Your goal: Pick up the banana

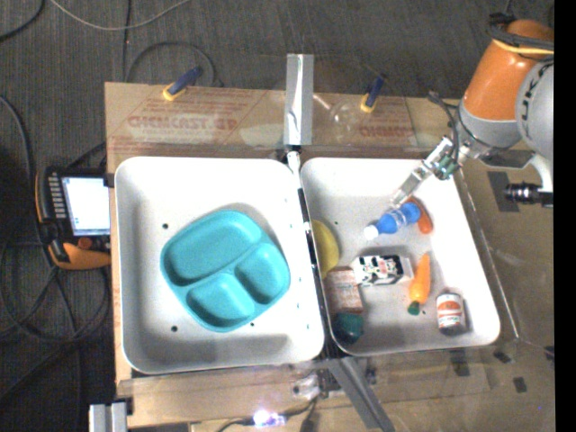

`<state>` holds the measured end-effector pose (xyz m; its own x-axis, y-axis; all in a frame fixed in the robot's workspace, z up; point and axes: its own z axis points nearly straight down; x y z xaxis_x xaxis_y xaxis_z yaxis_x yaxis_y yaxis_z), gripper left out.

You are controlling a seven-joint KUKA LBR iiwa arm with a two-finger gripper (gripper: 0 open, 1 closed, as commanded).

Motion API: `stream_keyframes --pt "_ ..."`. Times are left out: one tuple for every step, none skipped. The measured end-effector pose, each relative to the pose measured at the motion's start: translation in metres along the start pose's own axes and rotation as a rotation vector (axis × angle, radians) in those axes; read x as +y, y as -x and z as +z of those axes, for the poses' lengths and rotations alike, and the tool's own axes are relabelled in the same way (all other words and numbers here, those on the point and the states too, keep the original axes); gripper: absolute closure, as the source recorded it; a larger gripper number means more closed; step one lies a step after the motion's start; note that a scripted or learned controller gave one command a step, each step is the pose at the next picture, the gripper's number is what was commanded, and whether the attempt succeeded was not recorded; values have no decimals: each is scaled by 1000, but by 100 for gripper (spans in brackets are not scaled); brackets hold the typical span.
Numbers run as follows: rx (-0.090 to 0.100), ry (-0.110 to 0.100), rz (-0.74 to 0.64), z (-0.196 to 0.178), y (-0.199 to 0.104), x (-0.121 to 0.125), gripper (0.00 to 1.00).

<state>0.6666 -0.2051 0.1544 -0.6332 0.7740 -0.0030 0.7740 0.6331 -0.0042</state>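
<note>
The banana (326, 244) lay untouched against the left wall of the right bin (482, 268), beside a brown can (344, 289). The gripper (407, 187) was held above the bin's far right corner, tilted down-left over a blue bottle (396, 220); whether its fingers were open could not be told. A leftward reach, clear of the wall, would be needed.

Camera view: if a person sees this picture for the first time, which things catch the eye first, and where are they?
First comes the big turquoise divided tray, which lies in the left bin. Next is the arm's orange band at the upper right, with the gripper over the back of the right bin. The banana lies against that bin's left wall, beside a cluster of small items.
</note>
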Motion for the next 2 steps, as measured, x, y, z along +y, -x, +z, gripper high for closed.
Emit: stream_keyframes --pt "4 3 75 52 -86 20 0" --pt "-3 2 -64 -12 -50 42 0"
